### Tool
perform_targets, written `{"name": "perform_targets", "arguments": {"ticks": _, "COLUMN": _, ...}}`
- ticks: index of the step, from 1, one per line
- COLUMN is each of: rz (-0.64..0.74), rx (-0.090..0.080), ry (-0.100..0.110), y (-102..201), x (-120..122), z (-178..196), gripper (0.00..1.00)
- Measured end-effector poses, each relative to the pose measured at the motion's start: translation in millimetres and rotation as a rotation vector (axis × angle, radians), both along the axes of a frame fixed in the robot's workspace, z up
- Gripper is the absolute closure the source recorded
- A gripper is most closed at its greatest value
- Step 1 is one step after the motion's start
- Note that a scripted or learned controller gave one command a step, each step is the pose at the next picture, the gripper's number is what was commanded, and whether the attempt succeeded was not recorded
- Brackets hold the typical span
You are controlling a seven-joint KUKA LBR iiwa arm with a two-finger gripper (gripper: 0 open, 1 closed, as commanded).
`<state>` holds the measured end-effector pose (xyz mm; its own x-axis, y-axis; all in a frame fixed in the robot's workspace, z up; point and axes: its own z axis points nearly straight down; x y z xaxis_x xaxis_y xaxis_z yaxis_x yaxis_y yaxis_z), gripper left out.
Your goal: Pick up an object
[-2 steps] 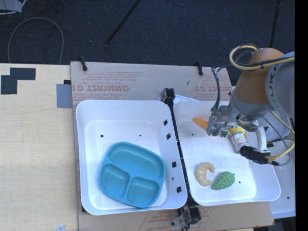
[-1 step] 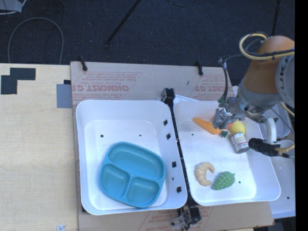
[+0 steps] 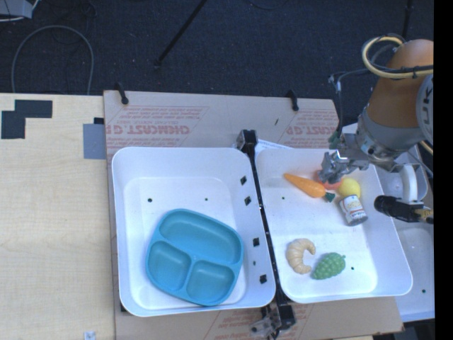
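Observation:
My gripper hangs over the far right part of the right bin, just above and between an orange carrot and a yellow lemon. Nothing shows between its tips. A small grey-capped bottle lies beside the lemon. Nearer the front of the same bin lie a pale croissant and a green bunch of grapes. The arm reaches in from the right.
The left bin holds a blue divided plate. A black divider runs between the two bins. Cardboard sheeting lies under and behind the bins, with a wooden benchtop to the left.

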<state>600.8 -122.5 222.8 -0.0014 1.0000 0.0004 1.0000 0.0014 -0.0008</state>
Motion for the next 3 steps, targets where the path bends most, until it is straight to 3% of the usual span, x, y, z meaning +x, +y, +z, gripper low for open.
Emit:
{"name": "perform_targets", "arguments": {"ticks": 1, "rz": 0.002, "rx": 0.001, "ry": 0.003, "y": 49, "x": -4, "z": 10, "gripper": 1.00}}
{"name": "perform_targets", "arguments": {"ticks": 3, "rz": 0.000, "rx": 0.000, "ry": 0.003, "y": 139, "x": -22, "z": -4, "gripper": 1.00}}
